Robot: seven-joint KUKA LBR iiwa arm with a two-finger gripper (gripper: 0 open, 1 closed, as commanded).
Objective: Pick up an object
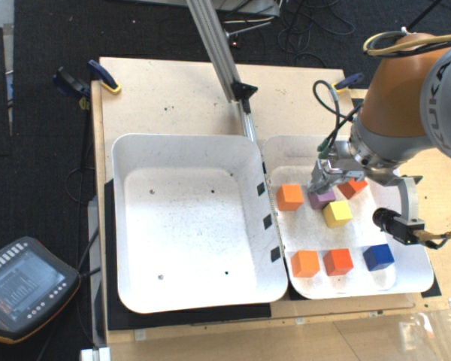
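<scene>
Purple block sits in the right bin, upper middle, partly hidden under the gripper. Gripper is down right on top of it; you can't tell from this angle how far the jaws stand apart or whether they've got the block, so don't count it as held. Yellow block touches the purple one on its lower right. Red block just to the right, partly under the wrist. Orange block nearby to the left. Along the bin's near edge, l to r: orange block, red-orange block, blue block. Left bin alongside, rims touching. Arm comes in from upper right w/ cables looped round it. Handheld control pad lies bottom left, off the bench
</scene>
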